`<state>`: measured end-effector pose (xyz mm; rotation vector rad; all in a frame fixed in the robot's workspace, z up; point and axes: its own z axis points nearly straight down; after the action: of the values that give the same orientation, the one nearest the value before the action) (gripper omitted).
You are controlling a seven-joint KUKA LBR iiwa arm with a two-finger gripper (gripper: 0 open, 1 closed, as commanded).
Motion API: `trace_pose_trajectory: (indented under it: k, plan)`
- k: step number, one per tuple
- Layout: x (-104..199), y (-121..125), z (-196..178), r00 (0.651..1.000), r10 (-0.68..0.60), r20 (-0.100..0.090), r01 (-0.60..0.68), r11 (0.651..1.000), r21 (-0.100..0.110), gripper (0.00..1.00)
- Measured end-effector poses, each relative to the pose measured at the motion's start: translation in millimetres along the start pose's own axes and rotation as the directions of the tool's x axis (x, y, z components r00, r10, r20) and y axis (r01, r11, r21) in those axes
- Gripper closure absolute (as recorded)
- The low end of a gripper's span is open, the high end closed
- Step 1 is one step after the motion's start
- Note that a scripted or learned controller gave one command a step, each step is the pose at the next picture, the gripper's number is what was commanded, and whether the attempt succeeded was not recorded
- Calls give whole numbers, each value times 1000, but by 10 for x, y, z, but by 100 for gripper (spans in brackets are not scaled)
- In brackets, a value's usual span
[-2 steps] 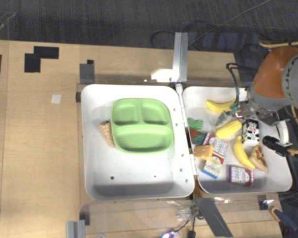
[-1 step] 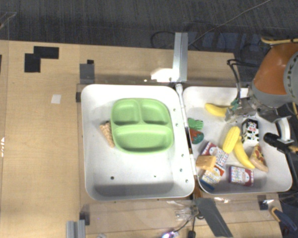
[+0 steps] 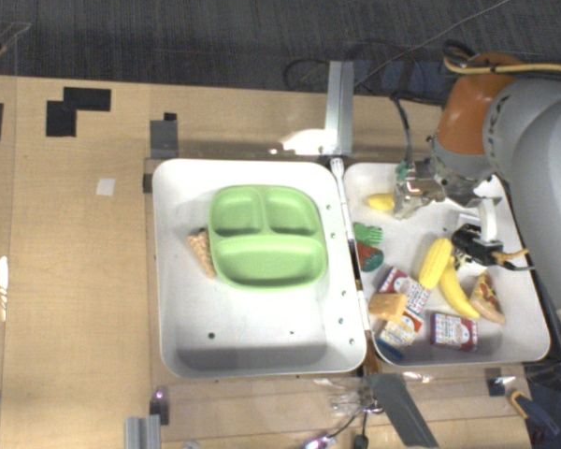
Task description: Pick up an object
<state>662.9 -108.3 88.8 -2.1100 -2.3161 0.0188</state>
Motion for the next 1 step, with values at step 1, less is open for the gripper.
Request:
trace_pose_trajectory:
  k: [1]
  plan:
    - [93, 23, -1, 984, 181, 2, -181, 983, 8, 100]
